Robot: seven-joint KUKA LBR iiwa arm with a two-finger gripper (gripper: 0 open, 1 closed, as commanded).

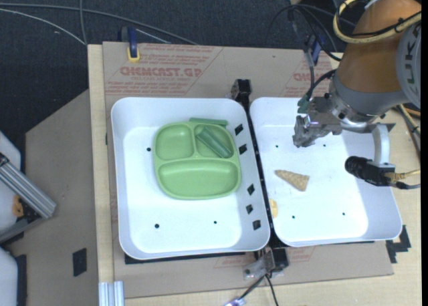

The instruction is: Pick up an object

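Gripper [306, 134] over right bin [334, 231] — state unclear; tan wedge [293, 179] lies below it, apart — green plate [194, 164] in left bin [134, 164].

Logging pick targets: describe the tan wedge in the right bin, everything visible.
The tan wedge is a small flat triangular piece, light brown, like a chip or cracker. It lies flat on the floor of the right bin, left of centre, its point toward the left bin. Nothing touches it; the end effector hangs above and apart.
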